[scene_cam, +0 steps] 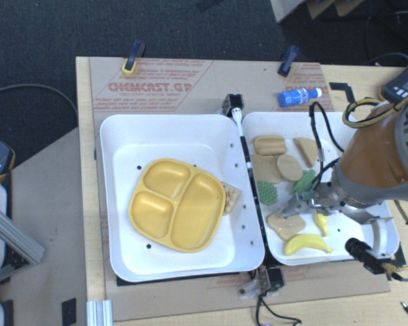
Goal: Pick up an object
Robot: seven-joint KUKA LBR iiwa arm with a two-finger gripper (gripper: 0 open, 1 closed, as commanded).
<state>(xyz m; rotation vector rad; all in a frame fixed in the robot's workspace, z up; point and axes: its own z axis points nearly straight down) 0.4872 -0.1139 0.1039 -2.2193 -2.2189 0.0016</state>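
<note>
The arm reaches in from the right of the frame and its gripper [306, 199] is low over the right bin [374, 253], right in the thick of the toy food, apparently going for something in the middle of the pile. Whether it is released or clenched I cannot tell; the wrist and a tangle of green and grey parts cover that spot. Around it: a tan bread-shaped piece [270, 145] and a flat tan slab [305, 151] toward the top of the bin, a round beige disc [290, 168] just below them, a green textured piece [267, 193] by the bin's left wall, a pale heart-shaped piece [285, 224] just under the gripper, and a yellow banana [307, 245] at the lower edge. Any of these could be the target; the heart-shaped piece and the green one sit nearest. The left bin [115, 182] carries a yellow divided plate [178, 204], with a small tan cracker [231, 197] tucked against its right rim. A blue bottle [299, 96] lies on the desk [95, 100] above the bins, well clear.
</note>
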